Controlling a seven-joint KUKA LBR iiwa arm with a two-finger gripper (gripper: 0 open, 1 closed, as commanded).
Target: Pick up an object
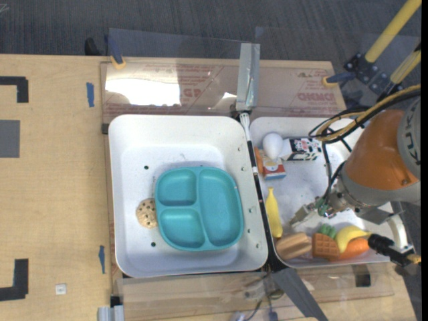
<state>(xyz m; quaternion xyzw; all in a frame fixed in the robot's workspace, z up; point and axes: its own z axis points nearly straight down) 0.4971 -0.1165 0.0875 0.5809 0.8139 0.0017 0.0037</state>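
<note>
While your arm reaches into the right bin [301,179] from the right, its hand [309,212] hangs low over the bin floor; whether it is open, you cannot tell, and nothing shows between its tips. Just below lie a bread roll [293,245], waffle [325,245], banana [353,233] and carrot [359,247]. Left, a yellow corn piece [273,212]. Farther left, the other bin [134,152] holds a teal tray [198,207], a cookie [146,212] beside it.

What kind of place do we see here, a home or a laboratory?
Probably a robot lab test bench: two white bins on a plywood table, toy food like a cookie, and an orange-banded arm.
</note>
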